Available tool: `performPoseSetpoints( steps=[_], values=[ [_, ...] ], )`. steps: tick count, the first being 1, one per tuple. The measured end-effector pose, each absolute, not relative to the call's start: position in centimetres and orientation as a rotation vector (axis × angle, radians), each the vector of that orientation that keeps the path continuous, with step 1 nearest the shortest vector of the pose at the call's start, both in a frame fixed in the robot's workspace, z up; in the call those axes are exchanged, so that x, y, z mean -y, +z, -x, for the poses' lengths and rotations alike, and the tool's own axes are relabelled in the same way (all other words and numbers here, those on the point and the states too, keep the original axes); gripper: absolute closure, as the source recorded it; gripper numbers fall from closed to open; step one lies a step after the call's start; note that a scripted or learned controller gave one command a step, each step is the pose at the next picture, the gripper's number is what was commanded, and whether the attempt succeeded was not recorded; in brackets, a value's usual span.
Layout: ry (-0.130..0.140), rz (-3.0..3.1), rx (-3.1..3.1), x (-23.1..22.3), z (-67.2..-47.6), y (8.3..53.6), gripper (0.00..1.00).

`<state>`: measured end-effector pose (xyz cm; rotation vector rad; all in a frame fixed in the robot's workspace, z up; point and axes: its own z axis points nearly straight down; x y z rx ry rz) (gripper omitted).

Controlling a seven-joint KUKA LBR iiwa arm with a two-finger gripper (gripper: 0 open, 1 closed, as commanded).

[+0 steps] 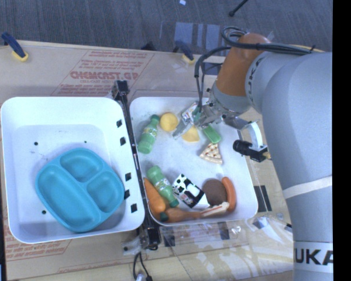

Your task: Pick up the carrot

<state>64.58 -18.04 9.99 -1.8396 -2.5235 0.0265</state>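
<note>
The carrot (154,198) is orange and lies tilted in the right bin's (243,167) near left corner, against the wall. A green bottle (162,184) rests against its right side. My gripper (189,119) is at the far side of the same bin, well away from the carrot. It hangs low between a yellow lemon (169,121) and a yellow wedge (191,135), with a green block (211,134) just to its right. Nothing shows in its grasp.
The right bin also holds a second green bottle (147,134), a waffle-like wedge (211,153), a black-and-white cow toy (187,191), a brown disc (213,189), a sausage (229,193) and a brown stick (187,214). A blue divided plate (79,187) lies in the left bin (23,122).
</note>
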Motion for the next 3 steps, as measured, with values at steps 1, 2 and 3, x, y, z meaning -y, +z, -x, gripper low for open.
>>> performPoseSetpoints(
  steps=[1,2,3],
  values=[
    [0.040,2.197,2.206,18.1,-65.0,8.7,0.00],
    [0.053,2.404,1.976,12.2,-64.9,8.6,0.00],
    [0.011,2.238,2.191,11.6,-57.0,9.1,0.00]
  ],
)
